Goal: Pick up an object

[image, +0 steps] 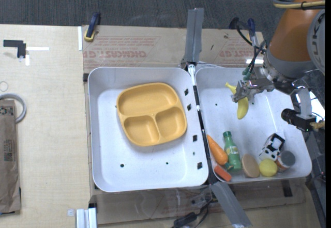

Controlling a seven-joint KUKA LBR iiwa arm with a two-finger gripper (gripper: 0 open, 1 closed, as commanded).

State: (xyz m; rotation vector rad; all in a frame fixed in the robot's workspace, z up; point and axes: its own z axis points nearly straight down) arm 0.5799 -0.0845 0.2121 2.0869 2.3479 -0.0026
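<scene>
Pinching the banana (242, 108) at its upper end, the gripper (243, 92) hangs over the right bin (302, 167). Nearer the bin's front wall lie a carrot (217, 150), green bottle (231, 151) and lemon (268, 167).

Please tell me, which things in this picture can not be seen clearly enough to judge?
- Gripper, camera view: whether it truly holds the banana is unclear; the wrist covers the contact.
- Black-and-white object in the right bin: too small to identify.
- Red object at the bin's near edge: partly hidden under the carrot.
- Brown package: cut off by the left edge.
</scene>
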